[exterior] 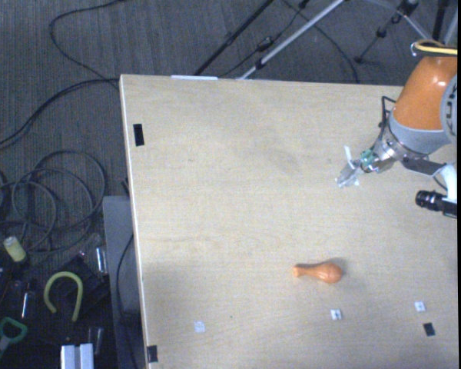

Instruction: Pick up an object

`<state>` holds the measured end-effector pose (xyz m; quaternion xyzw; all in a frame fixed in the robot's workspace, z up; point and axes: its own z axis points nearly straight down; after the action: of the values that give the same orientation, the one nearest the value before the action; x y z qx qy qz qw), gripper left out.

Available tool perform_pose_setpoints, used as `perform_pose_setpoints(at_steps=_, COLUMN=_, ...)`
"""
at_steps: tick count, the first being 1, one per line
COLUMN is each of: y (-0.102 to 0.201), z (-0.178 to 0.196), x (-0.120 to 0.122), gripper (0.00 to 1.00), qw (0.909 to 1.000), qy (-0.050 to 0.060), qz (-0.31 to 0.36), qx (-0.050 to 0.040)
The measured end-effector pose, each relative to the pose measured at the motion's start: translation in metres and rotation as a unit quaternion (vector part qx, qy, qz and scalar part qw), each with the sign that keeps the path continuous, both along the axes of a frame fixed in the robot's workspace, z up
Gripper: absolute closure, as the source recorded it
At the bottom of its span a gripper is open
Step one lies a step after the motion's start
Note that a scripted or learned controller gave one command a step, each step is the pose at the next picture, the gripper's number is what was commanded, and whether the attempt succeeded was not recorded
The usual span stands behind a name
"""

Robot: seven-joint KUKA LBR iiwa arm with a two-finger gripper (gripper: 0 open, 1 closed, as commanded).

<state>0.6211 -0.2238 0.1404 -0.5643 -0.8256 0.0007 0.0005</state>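
Camera view from above, orange pear-shaped object point(320, 272) lying on the pale bench top point(238, 191), well apart from the gripper point(349, 171), nearer the camera, long axis left-right, narrow end pointing left.

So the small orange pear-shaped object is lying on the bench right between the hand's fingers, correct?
Not quite. The orange pear-shaped object does lie on the bench, but it is apart from the hand, which hangs further back and to the right in the camera view, with bare surface between them.
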Motion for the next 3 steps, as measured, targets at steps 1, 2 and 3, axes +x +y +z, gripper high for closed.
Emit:
perform_pose_setpoints(at_steps=1, y=0.075, z=0.056, x=0.047, gripper=1.00, qw=0.9969, qy=-0.001, qz=-0.079, qx=0.0005)
perform_pose_setpoints(at_steps=2, y=0.004, z=-0.028, x=-0.010, gripper=1.00, qw=1.0000, qy=0.000, qz=-0.009, qx=-0.0001)
perform_pose_setpoints(at_steps=3, y=0.059, z=0.038, x=0.001, gripper=1.00, qw=0.9918, qy=-0.001, qz=-0.128, qx=0.0008)
